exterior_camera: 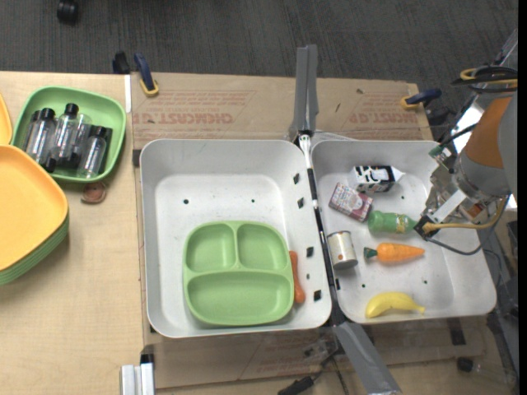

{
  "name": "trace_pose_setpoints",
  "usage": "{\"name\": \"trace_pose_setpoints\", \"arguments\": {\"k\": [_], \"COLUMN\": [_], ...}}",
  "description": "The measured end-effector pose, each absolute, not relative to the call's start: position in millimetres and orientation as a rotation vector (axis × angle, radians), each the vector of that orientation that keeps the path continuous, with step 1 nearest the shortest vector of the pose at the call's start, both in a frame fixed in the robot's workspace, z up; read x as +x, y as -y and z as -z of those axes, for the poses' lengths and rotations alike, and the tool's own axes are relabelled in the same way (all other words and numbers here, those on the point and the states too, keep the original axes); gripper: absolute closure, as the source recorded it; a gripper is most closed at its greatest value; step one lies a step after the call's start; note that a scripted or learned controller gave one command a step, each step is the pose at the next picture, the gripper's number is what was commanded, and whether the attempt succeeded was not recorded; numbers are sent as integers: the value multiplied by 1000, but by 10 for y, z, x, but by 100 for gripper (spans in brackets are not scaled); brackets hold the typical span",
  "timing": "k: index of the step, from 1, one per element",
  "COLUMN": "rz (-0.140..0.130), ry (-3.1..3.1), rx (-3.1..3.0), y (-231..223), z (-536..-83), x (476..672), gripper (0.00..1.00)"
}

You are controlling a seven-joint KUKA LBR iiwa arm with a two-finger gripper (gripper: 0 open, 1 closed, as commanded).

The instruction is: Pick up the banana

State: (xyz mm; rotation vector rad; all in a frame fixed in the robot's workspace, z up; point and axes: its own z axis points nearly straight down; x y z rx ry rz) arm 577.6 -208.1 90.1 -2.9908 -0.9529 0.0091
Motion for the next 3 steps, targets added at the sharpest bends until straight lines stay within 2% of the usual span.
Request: {"name": "trace_pose_setpoints", "arguments": {"k": [2, 3], "rz": [-22, -19], "ry": [964, 966], "rx": [-2985, -2983], "y": [2075, 2060], "z": [-1060, -1061], "x": [5762, 5771], "gripper": [100, 0]}}
